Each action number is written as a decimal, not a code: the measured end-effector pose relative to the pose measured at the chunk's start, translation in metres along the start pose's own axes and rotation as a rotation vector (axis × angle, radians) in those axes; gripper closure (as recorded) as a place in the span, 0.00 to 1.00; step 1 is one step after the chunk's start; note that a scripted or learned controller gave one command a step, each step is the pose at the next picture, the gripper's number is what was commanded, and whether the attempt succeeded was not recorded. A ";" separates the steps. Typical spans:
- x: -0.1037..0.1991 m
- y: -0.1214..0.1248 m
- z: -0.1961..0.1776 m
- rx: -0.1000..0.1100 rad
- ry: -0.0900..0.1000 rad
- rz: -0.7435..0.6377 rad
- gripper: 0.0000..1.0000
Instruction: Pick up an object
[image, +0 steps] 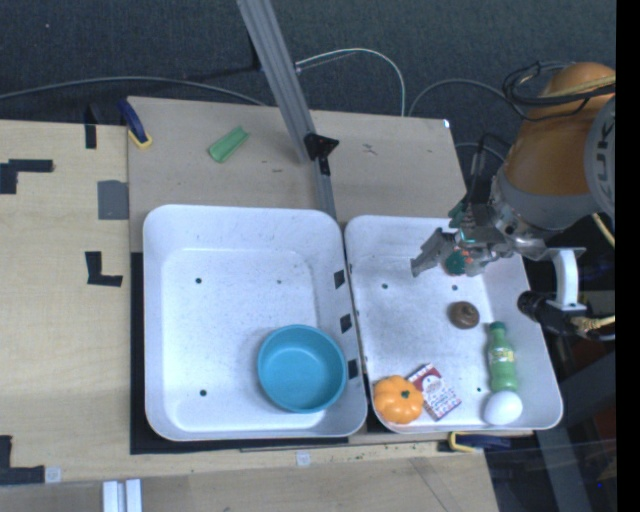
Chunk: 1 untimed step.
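Observation:
My gripper (443, 258) hangs over the upper part of the right bin (390, 240), above its white floor. A small teal shape (457, 264) sits right at the gripper; I cannot tell whether it is a held thing or part of the tool. Just below the gripper, a brown round object (463, 315) lies on the bin floor. A green bottle (501, 357) lies near the right wall, with a white ball (502, 408) below it. An orange pumpkin (400, 400) and a red and white packet (437, 390) rest at the front edge.
In the left bin (180, 240) a blue bowl (300, 367) stands at the front right. A grey pole (290, 90) slants over the bench behind the bins. A green block (227, 144) lies on the bench at the back left.

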<state>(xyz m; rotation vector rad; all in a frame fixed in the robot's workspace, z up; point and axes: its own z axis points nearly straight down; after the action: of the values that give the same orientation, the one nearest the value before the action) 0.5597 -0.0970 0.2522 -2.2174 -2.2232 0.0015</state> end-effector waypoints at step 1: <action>0.000 0.000 0.000 0.000 0.000 0.001 0.00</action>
<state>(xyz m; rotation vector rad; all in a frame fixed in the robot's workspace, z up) 0.5597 -0.0972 0.2523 -2.2181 -2.2228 0.0015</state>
